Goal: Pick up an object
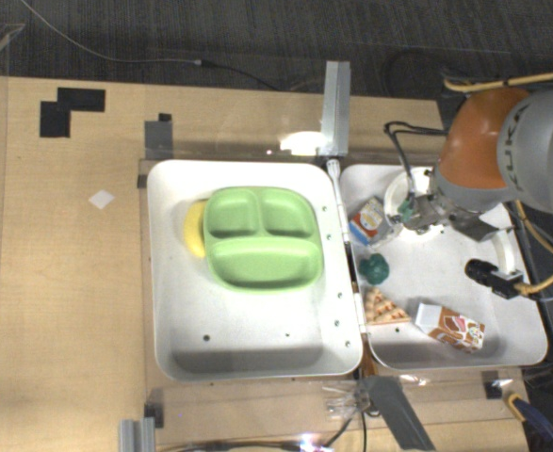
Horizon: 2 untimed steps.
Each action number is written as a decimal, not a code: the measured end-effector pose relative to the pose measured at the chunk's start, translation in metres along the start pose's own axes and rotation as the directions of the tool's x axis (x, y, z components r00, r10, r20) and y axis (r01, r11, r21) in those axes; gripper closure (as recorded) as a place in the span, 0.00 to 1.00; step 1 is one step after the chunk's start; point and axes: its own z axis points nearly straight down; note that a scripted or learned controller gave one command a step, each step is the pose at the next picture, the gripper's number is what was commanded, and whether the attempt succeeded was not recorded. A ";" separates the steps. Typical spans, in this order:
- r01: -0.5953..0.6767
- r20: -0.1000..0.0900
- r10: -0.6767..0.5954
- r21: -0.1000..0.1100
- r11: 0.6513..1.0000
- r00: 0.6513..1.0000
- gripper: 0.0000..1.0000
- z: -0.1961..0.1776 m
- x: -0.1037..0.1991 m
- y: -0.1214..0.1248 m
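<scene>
brown snack packet (457, 330) at right bin's (530, 342) front, well apart from claw (414, 211), finger state unclear

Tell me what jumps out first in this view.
A green tray fills much of the left bin, with a yellow thing peeking out at its left edge. On the right, the arm's orange band hangs over the right bin, where small items lie, a teal ball among them.
</scene>
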 end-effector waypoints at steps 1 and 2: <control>0.066 -0.038 -0.063 0.076 0.995 0.997 0.00 -0.007 -0.013 0.033; 0.141 0.001 -0.141 -0.003 0.990 0.990 0.00 0.010 0.018 -0.067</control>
